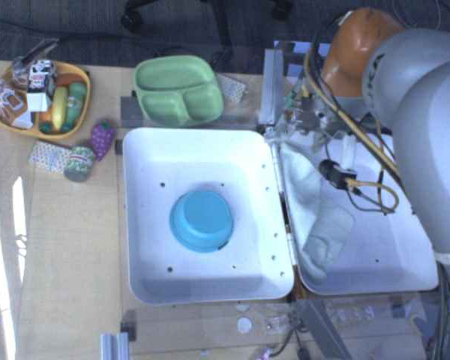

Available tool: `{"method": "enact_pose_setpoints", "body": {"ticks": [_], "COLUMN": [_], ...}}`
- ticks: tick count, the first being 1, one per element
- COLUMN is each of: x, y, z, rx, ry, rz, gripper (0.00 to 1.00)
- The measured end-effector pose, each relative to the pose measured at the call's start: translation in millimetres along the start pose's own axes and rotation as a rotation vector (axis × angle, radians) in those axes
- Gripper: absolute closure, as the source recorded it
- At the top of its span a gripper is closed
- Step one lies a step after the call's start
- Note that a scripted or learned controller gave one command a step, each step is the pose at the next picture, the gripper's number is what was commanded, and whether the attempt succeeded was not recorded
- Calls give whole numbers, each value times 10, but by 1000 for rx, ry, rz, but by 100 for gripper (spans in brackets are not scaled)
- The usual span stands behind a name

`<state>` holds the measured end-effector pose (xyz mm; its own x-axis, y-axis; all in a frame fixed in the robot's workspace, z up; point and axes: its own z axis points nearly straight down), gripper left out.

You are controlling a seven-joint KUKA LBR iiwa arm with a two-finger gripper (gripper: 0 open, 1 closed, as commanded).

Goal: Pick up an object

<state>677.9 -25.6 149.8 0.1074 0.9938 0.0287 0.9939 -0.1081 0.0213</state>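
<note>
Looking down at a slant, two shallow white bins are seen side by side on a wooden bench. The left bin (146,201) fills the middle of the picture. A round blue bowl (202,220) is seen resting upside down on its floor, slightly toward 7 o'clock from the bin's centre, apart from every wall.

The right bin (390,268) is partly covered by the grey arm (420,126), which enters from 3 o'clock, with its orange band (352,47) seen at 1 o'clock. A pale, crumpled cloth (319,216) is draped along this bin's left wall, running from near the top corner down toward 5 o'clock.

The gripper (304,130) is found low over the top left corner of the right bin, near the upper end of the cloth, surrounded by black and yellow cables. Whether its claw is apart or together cannot be told, since cables and brackets hide it, and nothing can be seen held.

Beyond the bins, at 12 o'clock, a green divided tray (176,88) is set on the bench. At 10 o'clock, a yellow bowl (75,118) is filled with small toy foods. Just below it, a purple toy grape bunch (101,137), a small can (79,163) and a patterned packet (49,156) are laid near one another. Dark carpet and the legs of an office chair (210,2) are visible along the top.
</note>
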Motion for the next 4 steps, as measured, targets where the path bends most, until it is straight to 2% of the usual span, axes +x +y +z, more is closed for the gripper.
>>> {"method": "enact_pose_setpoints", "body": {"ticks": [1,2,3,4], "x": [-41,265,-820,-768], "y": [34,-101,-91,8], "z": [27,-355,-523,594], "rx": [-7,19,19,13], "ry": [7,-26,-29,-28], "rz": [-69,-178,-76,-179], "gripper": [0,0,0,0]}}
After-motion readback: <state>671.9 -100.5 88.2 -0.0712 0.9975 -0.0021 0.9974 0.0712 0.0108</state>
